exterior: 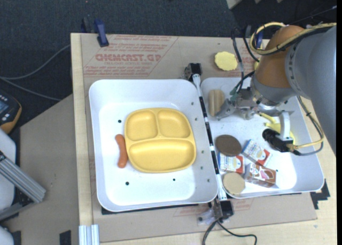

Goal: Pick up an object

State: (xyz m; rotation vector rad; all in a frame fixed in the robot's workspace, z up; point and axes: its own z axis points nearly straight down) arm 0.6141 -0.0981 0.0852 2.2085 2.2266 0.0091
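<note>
Two bins touch edge to edge; fingers hang over the right one, grip state unclear.

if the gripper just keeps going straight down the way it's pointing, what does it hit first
Probably the bare floor of the right bin. The gripper points down between the tan roll and the yellow item, though depth is unclear from above.

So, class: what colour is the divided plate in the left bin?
Yellow: the divided plate shows clearly in the camera view, in the left bin.
</note>
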